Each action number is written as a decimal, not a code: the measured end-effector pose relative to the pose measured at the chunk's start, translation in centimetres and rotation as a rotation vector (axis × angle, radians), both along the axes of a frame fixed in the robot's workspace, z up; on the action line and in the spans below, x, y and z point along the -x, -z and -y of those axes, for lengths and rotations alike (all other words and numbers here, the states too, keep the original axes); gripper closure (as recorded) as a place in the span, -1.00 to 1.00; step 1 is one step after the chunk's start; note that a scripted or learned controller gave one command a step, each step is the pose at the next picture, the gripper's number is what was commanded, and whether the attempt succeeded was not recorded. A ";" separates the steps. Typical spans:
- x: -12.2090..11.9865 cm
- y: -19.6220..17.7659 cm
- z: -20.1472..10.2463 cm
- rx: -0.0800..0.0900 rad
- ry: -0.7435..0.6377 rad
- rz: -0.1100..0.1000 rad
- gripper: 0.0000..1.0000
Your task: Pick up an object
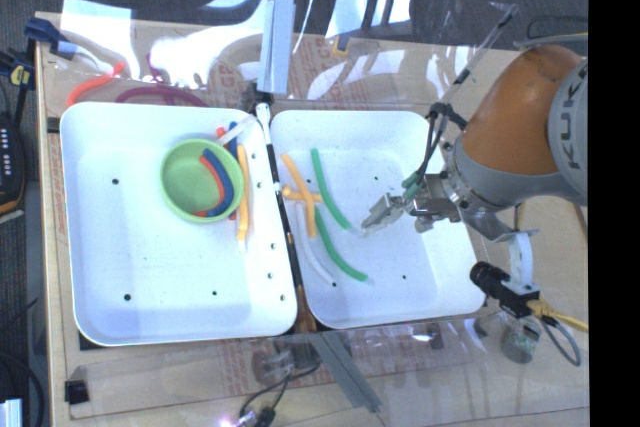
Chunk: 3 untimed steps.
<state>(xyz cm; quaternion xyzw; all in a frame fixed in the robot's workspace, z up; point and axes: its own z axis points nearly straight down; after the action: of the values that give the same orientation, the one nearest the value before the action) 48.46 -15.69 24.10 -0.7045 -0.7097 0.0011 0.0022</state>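
Observation:
My gripper point(376, 215) hangs over the middle of the right bin point(440, 300), its metal fingers pointing left with nothing between them. Left of it lie thin sticks: two green ones point(328, 187) point(340, 260), crossed orange ones point(302, 196) and a whitish one point(318, 265). The nearest green stick is a short way from the fingertips. In the left bin point(120, 295) sits a green bowl point(196, 181) holding blue and red curved pieces, with an orange stick point(242, 195) beside it.
A low wall divides the two bins point(280, 235). A metal post point(278, 40) stands behind the bins, and red tubing point(150, 95) lies past the left bin. The arm's orange band point(520, 115) fills the right side.

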 end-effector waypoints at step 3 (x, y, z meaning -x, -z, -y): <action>-7.1 13.8 -4.1 -0.005 0.090 -0.003 1.00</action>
<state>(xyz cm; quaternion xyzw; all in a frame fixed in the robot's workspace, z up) 55.55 -11.63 10.28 -0.7356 -0.6774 0.0000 0.0051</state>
